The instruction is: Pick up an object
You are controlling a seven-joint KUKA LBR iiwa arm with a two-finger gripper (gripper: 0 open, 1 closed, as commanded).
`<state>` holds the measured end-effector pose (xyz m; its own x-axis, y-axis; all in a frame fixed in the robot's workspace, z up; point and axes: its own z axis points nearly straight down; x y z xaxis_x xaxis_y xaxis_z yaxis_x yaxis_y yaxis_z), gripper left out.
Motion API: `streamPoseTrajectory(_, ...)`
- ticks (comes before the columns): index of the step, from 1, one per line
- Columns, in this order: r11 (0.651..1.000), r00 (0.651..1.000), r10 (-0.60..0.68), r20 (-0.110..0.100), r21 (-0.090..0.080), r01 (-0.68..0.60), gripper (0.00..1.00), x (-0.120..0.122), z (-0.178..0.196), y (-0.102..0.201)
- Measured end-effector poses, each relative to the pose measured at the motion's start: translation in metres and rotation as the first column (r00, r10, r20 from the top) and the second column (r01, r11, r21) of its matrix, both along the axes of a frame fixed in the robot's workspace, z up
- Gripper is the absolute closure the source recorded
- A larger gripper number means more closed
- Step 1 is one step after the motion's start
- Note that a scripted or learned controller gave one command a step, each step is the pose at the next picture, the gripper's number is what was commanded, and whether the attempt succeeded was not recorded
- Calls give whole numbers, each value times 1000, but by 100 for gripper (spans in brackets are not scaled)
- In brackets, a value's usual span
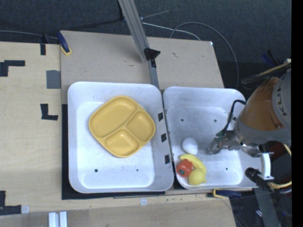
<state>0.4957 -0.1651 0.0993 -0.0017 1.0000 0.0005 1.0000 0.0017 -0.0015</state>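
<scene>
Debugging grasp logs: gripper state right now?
Gripper: cannot be told open or closed; it is low in the right bin, just right of the white egg, with nothing visibly held.

A pale wooden bench (pixel 28 126) with black tape marks sits over dark blue carpet (pixel 47 6) under even light.

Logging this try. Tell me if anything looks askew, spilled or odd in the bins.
Nothing is spilled or broken. The yellow tray lies turned at an angle to the left bin. In the right bin, the egg, tomato and yellow fruit crowd one front corner.
</scene>
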Motion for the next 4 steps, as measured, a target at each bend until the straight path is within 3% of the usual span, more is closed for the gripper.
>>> streamPoseTrajectory(2,1000,1000,1,6,-2,-1,100,5,125,1)
streamPoseTrajectory(3,1000,1000,-1,1,0,1,100,5,125,2)
streamPoseTrajectory(4,1000,1000,6,1,2,-6,100,26,129,61)
